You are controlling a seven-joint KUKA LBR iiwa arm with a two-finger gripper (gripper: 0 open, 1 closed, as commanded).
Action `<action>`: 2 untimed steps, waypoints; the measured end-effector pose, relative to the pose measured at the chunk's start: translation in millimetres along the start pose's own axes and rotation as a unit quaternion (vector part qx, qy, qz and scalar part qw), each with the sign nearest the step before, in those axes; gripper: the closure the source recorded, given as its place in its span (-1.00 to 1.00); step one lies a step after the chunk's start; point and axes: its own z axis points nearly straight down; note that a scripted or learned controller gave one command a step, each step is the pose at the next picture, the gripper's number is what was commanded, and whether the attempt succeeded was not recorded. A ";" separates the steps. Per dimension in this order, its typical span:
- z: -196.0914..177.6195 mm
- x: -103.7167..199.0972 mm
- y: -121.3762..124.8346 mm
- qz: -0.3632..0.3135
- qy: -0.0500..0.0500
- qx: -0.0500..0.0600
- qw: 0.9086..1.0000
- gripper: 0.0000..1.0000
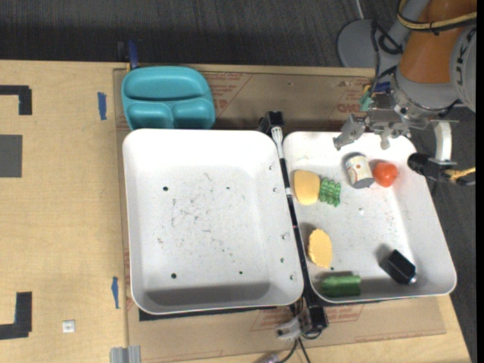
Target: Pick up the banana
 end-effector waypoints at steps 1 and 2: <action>22.6 57.9 -38.6 -0.111 0.000 0.001 0.994 -1.00; 22.9 103.4 -111.8 -0.041 0.000 0.001 0.999 -1.00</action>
